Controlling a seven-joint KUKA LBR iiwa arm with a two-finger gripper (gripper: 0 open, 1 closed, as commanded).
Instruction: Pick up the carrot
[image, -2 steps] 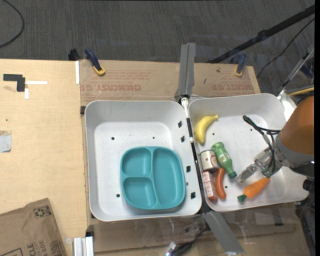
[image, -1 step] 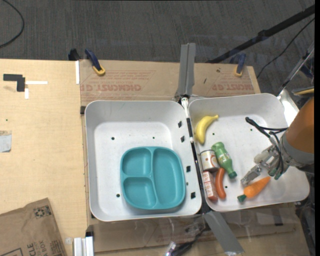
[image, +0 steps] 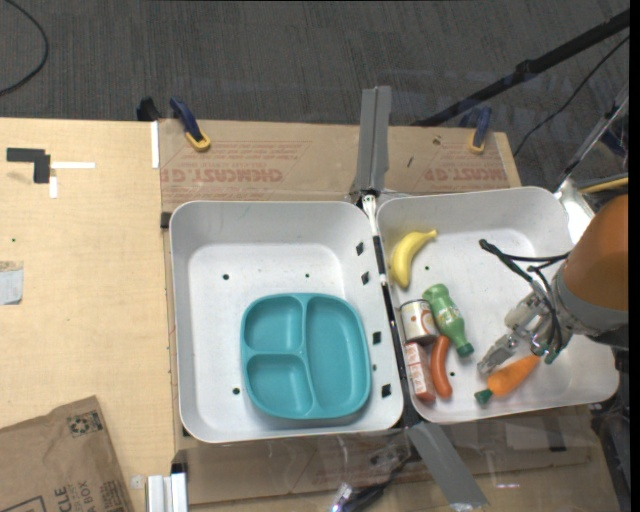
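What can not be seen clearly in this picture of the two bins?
- Gripper: small and blurred beside the carrot; a grasp cannot be judged.
- Arm: cut off by the camera view's right edge.
- Small can: label too small to read.
- Red packet at the right bin's left wall: print unreadable.

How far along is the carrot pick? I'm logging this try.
Done: the gripper has reached the right bin and sits right above the carrot. In hand: closing in on it; a firm hold can't be seen. Left: grasping and lifting, since the carrot lies on the bin floor.
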